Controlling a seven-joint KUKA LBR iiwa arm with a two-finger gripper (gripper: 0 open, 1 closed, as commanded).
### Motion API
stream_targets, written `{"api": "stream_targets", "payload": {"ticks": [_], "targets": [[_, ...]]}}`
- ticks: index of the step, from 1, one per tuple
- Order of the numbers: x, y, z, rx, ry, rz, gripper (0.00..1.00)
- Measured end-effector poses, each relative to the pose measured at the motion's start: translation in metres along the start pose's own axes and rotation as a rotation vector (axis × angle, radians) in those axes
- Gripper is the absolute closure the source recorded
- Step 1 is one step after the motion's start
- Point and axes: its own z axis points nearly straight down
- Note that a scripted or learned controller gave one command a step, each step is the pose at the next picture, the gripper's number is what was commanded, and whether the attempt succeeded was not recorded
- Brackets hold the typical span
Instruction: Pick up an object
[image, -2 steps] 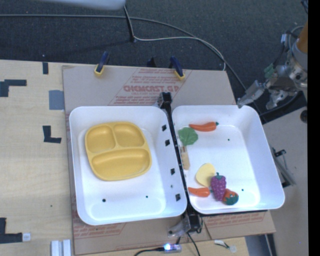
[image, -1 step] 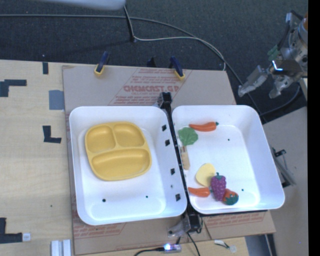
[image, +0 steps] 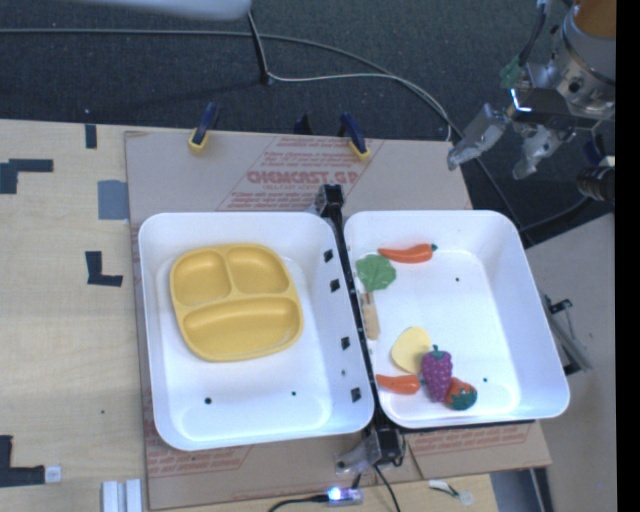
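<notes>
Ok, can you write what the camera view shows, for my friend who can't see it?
A grey robot arm's two-finger gripper hovers open above the bench's upper right, holding nothing. Below it, the right white bin holds toy food: an orange carrot, green leafy piece, purple grapes. The left white bin holds a yellow divided plate.

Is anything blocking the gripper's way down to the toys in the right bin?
Nothing visible does. The gripper hangs above and beyond the right white bin; the orange toy carrot and purple toy grapes lie uncovered.
</notes>
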Motion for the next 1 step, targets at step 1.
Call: {"api": "stream_targets", "payload": {"ticks": [1], "targets": [[0.0104, -0.0958, 0.1797, 0.015, -0.001, -0.068, 0.00]]}}
